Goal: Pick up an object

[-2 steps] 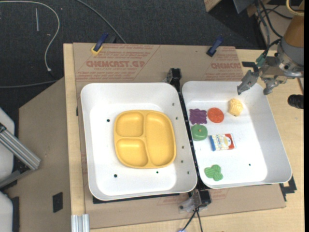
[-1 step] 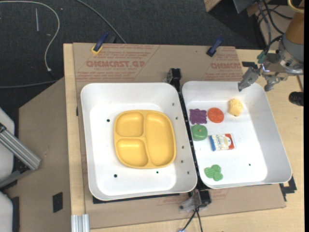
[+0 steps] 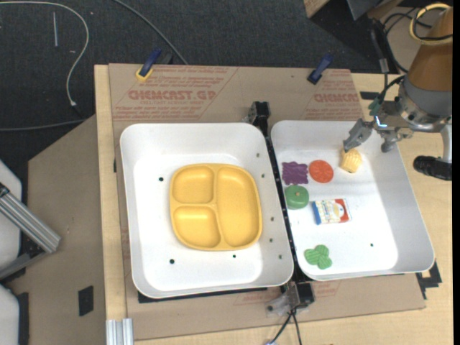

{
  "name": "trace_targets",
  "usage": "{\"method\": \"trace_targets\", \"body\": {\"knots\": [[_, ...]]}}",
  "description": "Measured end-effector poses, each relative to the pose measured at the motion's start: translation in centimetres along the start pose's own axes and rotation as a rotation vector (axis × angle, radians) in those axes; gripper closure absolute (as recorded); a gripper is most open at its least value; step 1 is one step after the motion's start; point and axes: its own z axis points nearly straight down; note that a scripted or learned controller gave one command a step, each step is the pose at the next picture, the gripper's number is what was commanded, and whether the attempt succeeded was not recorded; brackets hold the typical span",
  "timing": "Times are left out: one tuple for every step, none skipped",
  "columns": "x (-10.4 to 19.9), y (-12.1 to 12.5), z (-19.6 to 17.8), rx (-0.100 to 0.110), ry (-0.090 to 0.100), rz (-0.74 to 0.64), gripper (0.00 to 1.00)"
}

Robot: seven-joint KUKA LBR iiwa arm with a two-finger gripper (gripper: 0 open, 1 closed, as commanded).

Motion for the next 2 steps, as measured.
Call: {"method": "trace_targets", "body": {"knots": [[-0.1,1.0,4.9,-0.001,0.0,-0.002,0.0],[0.0,1.0,9.9,-0.004,-0.001,-0.001,0.0]]}}
